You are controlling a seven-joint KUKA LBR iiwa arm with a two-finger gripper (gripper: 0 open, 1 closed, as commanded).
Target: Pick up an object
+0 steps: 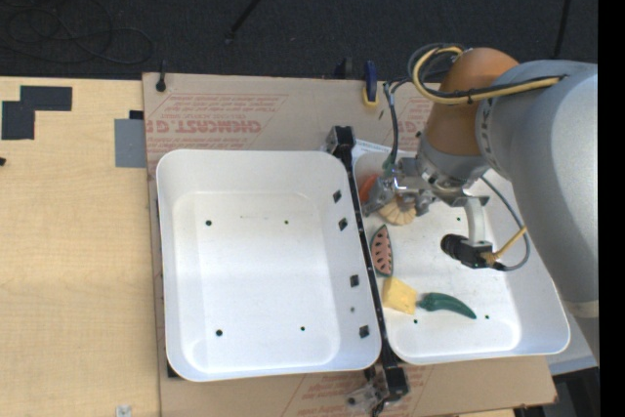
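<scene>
The gripper (402, 200) is lowered over a pale tan object (398, 211) at the right bin's (532, 332) upper left, near the divider; whether it is gripped cannot be told; a centred closure before lifting is advised; its long axis appears left-right, though partly hidden.

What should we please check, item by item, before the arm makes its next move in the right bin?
1. Gripper is down in the right-hand white bin, at its upper left corner: ok.
2. Finger state: cannot tell.
3. Small beige lump sits right at the gripper; held or not: cannot tell.
4. Green curved pepper-shaped toy, yellow wedge-shaped block and reddish oval slice lie apart from the gripper: ok.
5. Black cable plug hangs over the bin floor, possible snag: not ok.
</scene>
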